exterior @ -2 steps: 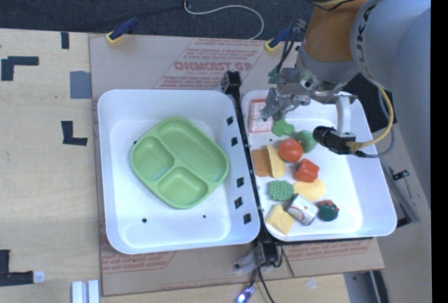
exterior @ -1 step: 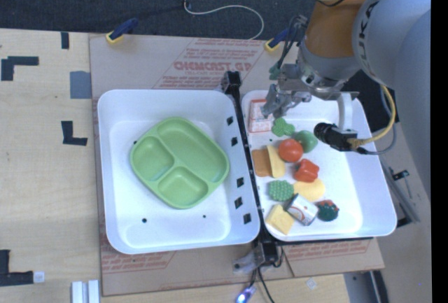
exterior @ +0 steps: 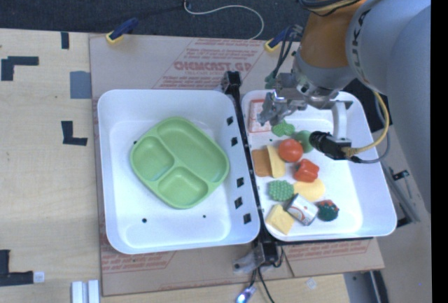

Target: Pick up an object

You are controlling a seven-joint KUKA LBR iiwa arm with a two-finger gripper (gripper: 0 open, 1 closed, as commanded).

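Camera view, from where I stand, has the gripper (exterior: 274, 111) low over the upper left corner of the right bin (exterior: 374, 214), close to the divider between the two bins. I cannot tell its state; the metal parts blur together against the white floor.

The toy food lies in a heap toward the lower right of the gripper. Nearest is a green piece (exterior: 283, 129), just beside and slightly below it in the frame. Past that come the tomato (exterior: 290, 150), the red pepper (exterior: 306, 170) and the yellow pieces further down.

My guess is the green piece is the target, so the move would be a short shift toward the bottom right and then down.

The left bin (exterior: 115, 109) holds a green tray (exterior: 180, 161), well apart from the arm.
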